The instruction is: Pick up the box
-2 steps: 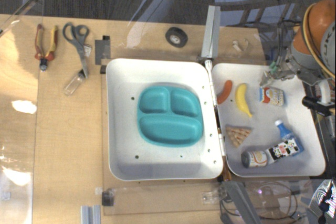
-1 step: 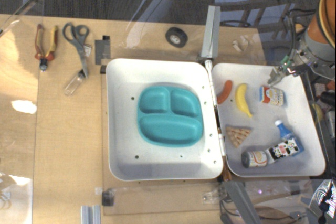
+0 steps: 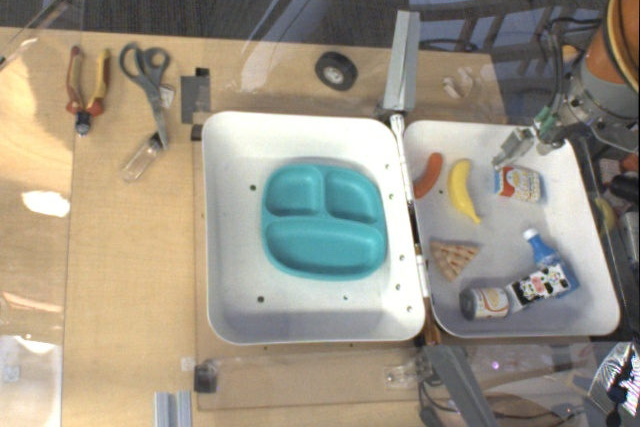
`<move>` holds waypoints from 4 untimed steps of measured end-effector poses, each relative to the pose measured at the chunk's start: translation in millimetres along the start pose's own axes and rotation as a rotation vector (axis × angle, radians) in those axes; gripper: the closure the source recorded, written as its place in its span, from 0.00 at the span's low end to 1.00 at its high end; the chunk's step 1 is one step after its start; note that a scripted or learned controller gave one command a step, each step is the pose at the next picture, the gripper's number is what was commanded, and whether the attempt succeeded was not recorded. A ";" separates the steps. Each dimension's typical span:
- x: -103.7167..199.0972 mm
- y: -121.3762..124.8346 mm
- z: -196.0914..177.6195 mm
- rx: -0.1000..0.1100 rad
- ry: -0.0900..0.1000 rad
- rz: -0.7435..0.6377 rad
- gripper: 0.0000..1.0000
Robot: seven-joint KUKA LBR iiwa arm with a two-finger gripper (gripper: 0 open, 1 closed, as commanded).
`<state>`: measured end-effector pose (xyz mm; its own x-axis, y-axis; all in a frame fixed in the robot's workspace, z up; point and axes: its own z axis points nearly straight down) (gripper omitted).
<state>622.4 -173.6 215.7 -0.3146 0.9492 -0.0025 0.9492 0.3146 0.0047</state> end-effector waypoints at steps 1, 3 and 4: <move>-29.3 19.5 113.5 -0.009 -0.006 -0.042 0.00; -38.0 14.7 118.1 -0.009 -0.005 -0.149 1.00; -38.0 14.6 118.2 -0.009 -0.005 -0.149 0.00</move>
